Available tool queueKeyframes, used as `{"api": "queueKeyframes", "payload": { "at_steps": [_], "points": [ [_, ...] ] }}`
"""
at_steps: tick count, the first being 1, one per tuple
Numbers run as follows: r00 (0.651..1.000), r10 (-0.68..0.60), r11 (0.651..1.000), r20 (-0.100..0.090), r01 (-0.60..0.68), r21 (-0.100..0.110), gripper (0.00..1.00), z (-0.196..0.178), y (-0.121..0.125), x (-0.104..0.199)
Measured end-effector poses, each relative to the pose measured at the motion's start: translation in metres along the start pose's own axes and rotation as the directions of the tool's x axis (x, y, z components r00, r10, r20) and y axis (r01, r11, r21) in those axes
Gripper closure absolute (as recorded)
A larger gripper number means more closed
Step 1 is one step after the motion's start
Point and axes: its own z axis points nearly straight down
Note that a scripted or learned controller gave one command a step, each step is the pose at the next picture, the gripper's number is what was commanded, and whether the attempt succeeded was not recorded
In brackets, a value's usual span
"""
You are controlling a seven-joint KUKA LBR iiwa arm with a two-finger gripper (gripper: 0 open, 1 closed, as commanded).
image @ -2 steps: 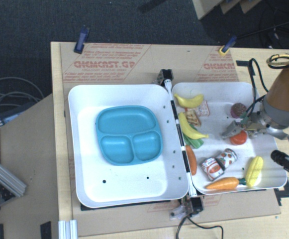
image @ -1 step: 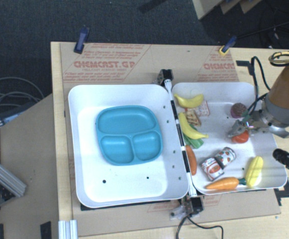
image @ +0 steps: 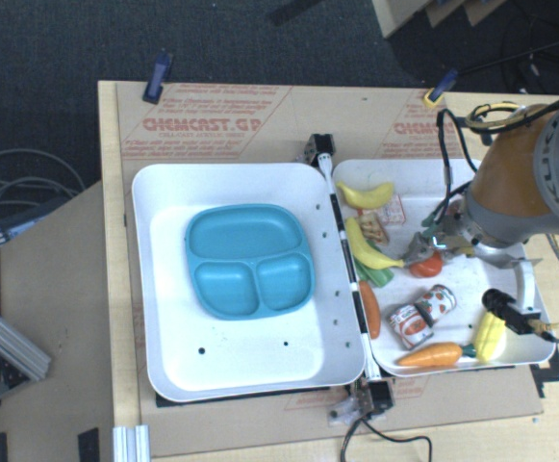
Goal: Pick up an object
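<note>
- Seemingly, the pick is standing at the reach-in stage: the arm (image: pixel 520 186) is leaning into the right bin (image: pixel 539 354), and the pincer (image: pixel 431 248) is hanging low among the toys, with nothing visibly lifted clear.
- Whether the pincer is standing wide or narrow cannot be told, since its tip is merging with dark cabling and the clutter under it; no object is showing clearly in its hold.
- Lying right at the tip, the small red-orange piece (image: pixel 427 265) is looking like the likeliest target, touching or nearly touching the pincer; it is too rounded and too small to show a long axis or a heading.
- Just to the pincer's image-left, the yellow banana (image: pixel 368 246) is running its long axis up and down the view, slightly bowed, beside the divider between the bins.
- Further up from the pincer, a second banana (image: pixel 368 195) is lying mostly crosswise.
- Below the pincer, the red-and-white can (image: pixel 420 314) is lying on its side, slanting toward upper right, and the carrot (image: pixel 433 356) is lying almost crosswise, tip pointing image-left.
- Well apart to the pincer's image-left, the blue divided plate (image: pixel 249 260) is sitting in the left bin (image: pixel 164 345).
- Closing, lifting and confirming a hold are all remaining, judging by this view.
</note>
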Motion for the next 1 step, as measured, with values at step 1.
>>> {"api": "queueKeyframes", "payload": {
  "at_steps": [1],
  "points": [
    [1.0,0.0,1.0,-0.002,0.0,0.007,1.0,-0.0963,0.0442,0.0582]
  ]
}}
